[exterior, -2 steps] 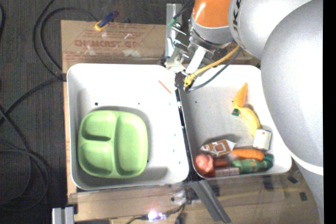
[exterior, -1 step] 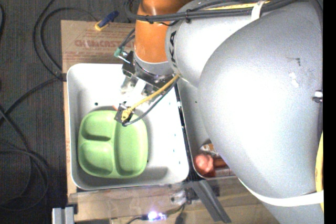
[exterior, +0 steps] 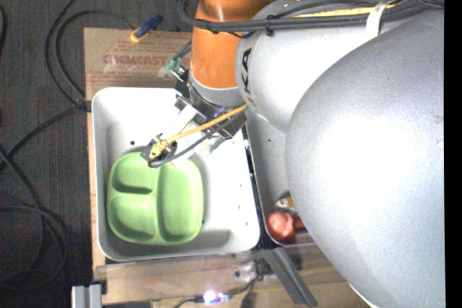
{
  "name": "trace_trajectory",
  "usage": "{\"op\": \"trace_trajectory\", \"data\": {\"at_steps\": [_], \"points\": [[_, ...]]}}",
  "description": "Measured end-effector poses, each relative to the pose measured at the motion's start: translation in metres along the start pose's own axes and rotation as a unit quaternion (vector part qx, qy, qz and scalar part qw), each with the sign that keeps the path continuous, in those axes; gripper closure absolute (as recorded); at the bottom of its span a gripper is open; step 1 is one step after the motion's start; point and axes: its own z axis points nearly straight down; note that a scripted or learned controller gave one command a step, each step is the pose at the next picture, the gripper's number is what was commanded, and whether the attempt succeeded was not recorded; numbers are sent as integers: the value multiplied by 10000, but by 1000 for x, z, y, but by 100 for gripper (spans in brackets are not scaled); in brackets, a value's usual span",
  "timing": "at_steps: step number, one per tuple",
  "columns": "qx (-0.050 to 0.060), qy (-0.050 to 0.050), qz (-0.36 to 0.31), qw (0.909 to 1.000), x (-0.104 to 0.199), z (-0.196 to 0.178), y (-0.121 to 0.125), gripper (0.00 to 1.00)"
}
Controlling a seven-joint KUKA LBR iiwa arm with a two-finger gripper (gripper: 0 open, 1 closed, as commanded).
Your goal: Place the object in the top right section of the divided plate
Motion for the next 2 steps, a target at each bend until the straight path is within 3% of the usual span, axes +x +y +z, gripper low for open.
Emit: {"op": "trace_trajectory", "data": {"at_steps": [1, 2], "points": [[-6, 5, 656, 9978, 33, -92, -11, 100], [-2, -14, 1256, 9921, -30, 8, -37, 100]]}}
